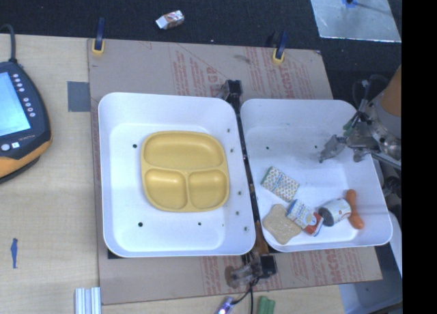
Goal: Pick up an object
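My gripper [345,151] hangs over the upper right part of the right bin [293,118], reaching in from the right edge. Its two fingers stand apart, open, with only bare bin floor between them. Below it, in the bin's lower half, lie a patterned green-white packet [280,183], a tan flat block [277,224], a blue-white packet with a red end [302,213], a grey-white rounded object [334,211] and an orange carrot-like piece [354,211]. The nearest of them, the patterned packet, lies apart from the gripper to its lower left.
The left bin [116,169] holds a yellow divided plate [184,169]. A teach pendant [19,118] lies on the bench at far left. A small wrapped item [170,20] lies on the dark floor beyond the bench.
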Controlling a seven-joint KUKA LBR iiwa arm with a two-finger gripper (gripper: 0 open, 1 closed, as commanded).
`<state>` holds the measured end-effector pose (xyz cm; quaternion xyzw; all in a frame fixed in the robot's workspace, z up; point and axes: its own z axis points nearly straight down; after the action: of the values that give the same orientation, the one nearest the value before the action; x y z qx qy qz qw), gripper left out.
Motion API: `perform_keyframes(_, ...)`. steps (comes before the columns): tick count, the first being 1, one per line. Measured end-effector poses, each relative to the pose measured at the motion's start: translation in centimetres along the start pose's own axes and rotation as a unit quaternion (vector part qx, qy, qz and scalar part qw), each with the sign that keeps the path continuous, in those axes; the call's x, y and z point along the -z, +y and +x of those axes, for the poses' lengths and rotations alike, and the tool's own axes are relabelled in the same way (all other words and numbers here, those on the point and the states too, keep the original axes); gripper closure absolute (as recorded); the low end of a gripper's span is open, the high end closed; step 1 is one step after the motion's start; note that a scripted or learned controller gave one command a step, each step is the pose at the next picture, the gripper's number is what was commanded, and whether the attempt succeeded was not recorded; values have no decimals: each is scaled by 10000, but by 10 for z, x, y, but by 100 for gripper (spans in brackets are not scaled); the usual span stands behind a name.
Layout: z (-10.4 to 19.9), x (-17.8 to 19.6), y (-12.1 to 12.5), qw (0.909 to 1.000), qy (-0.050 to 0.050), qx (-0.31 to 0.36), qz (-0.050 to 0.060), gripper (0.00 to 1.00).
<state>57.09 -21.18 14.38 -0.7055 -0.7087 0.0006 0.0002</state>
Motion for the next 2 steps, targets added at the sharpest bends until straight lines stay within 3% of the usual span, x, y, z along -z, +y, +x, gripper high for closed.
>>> perform_keyframes(1,88,23,57,10000,10,0,1,0)
perform_keyframes(2,103,-24,-19,10000,1,3,22,0)
